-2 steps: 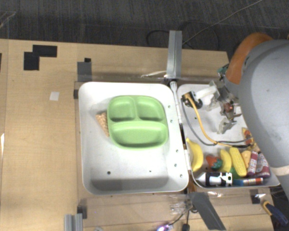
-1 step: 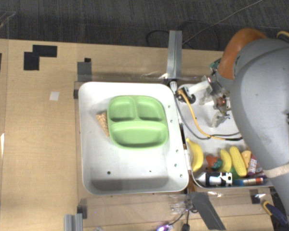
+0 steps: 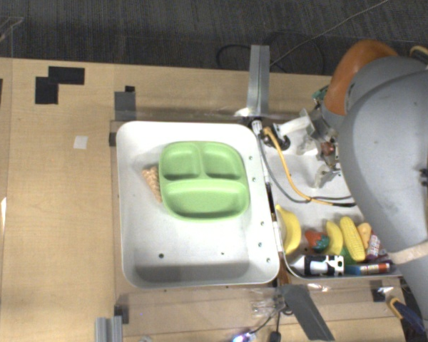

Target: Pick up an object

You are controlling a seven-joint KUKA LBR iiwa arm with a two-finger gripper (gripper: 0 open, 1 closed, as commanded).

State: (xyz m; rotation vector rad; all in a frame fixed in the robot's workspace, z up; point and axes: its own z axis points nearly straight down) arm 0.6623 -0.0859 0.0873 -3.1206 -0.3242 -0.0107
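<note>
The left bin (image 3: 135, 212) holds a green tray (image 3: 203, 179); the right bin (image 3: 289, 266) holds a banana (image 3: 291, 231) and corn (image 3: 351, 236) at 5 o'clock; the tool's (image 3: 327, 164) grip is unclear.

A: Arm (image 3: 392, 148) came in from the right, grey bulk filling that side, orange band (image 3: 342, 77) near the top.

B: Gripper?

A: Gripper (image 3: 327, 164) sat at the wrist end, pointed down and leftward. Finger state was too cluttered to read.
</note>
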